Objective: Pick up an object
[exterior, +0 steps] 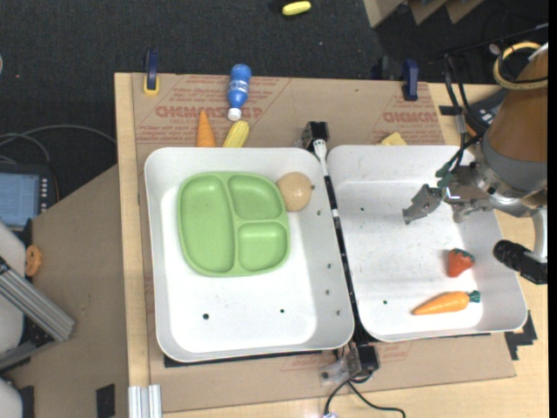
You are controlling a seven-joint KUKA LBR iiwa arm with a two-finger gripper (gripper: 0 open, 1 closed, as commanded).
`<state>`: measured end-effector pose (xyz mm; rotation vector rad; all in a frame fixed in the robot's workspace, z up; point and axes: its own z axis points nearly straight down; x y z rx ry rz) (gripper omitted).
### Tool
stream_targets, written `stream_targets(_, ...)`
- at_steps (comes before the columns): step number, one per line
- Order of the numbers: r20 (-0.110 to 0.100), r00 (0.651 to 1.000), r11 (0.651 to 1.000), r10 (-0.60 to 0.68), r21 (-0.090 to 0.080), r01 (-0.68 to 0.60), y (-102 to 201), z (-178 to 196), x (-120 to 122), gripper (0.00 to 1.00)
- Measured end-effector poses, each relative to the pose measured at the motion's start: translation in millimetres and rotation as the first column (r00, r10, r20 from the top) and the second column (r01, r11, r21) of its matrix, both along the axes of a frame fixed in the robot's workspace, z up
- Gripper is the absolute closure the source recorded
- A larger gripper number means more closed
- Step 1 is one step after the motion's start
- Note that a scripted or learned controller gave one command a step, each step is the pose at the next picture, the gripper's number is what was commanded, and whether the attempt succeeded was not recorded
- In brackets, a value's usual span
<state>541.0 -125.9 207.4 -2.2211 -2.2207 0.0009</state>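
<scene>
Two white bins are set side by side on the bench, the left bin [174,233] bearing a green divided plate [233,223] with a tan ball [295,190] just beside its upper right corner, the right bin [383,233] bearing the likeliest targets. The gripper [424,205] is seen over the upper middle of the right bin, above bare floor, and nothing is seen between its fingers; whether the jaws are open or closed cannot be told from this slanted view. A toy carrot [446,302] is found near the bin's lower right, lying almost flat along the front wall, and a small red strawberry-like piece [459,261] is placed just above it. Both lie well apart from the gripper, so a straight descent is judged likely to close on nothing. The carrot's tapered, rounded body may be squeezed out sideways, and its closeness to the wall may block one finger. The red piece, being smallest, may be nudged away rather than caught.
</scene>
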Motion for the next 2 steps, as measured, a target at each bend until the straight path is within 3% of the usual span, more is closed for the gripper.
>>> stream_targets(1, 0.0, 1.0, 1.0, 0.004, 0.001, -0.004, 21.6, -129.2, 55.4, 0.0)
stream_targets(2, -0.002, 1.0, 1.0, -0.009, -0.005, 0.009, -82.7, -122.3, 24.3, 0.0)
